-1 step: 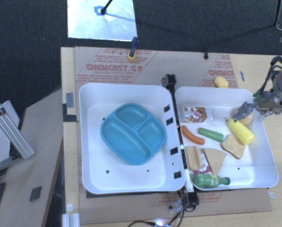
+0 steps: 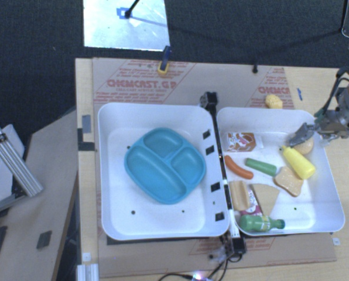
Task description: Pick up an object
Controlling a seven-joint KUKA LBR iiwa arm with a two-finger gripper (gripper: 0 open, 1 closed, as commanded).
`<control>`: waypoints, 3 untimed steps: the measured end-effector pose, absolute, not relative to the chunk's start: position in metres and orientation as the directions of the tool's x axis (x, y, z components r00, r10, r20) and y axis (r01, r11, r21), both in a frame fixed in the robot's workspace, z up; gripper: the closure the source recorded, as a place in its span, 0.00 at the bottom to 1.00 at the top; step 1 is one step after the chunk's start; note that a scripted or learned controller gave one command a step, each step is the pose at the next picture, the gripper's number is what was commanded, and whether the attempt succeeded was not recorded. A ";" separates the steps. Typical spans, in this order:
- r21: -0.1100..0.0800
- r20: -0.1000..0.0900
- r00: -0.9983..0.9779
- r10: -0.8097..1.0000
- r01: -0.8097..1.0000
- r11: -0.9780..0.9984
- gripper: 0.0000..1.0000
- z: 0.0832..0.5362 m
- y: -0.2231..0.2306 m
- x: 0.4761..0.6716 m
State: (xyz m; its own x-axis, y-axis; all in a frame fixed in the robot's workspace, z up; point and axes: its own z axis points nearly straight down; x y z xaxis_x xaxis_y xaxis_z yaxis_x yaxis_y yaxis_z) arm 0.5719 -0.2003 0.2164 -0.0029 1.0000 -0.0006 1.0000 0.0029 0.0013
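- Gripper (image 2: 298,137) sits low over the right bin (image 2: 332,215), at its upper right part; whether the jaws stand wide or narrow cannot be told, and nothing is seen held.
- Nearest object: yellow bottle (image 2: 298,162), lying tilted just below the gripper, touching the toast slice (image 2: 289,181).
- Handling, as judged: bottle looks like light, stiff, smooth plastic; likely to roll or slip. Best taken across its middle, square to its long axis.
- Also in that bin: green cucumber (image 2: 261,167), sausage (image 2: 238,167), green bottle (image 2: 260,222).
- Left bin (image 2: 113,215) bears a blue tray (image 2: 164,164).
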 end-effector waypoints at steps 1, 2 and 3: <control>-0.002 0.001 -0.003 1.000 1.000 0.003 0.00 0.174 -0.196 0.574; -0.002 0.000 -0.002 1.000 1.000 0.002 0.00 0.132 -0.197 0.575; 0.007 0.000 0.000 1.000 1.000 0.000 0.00 0.086 -0.197 0.578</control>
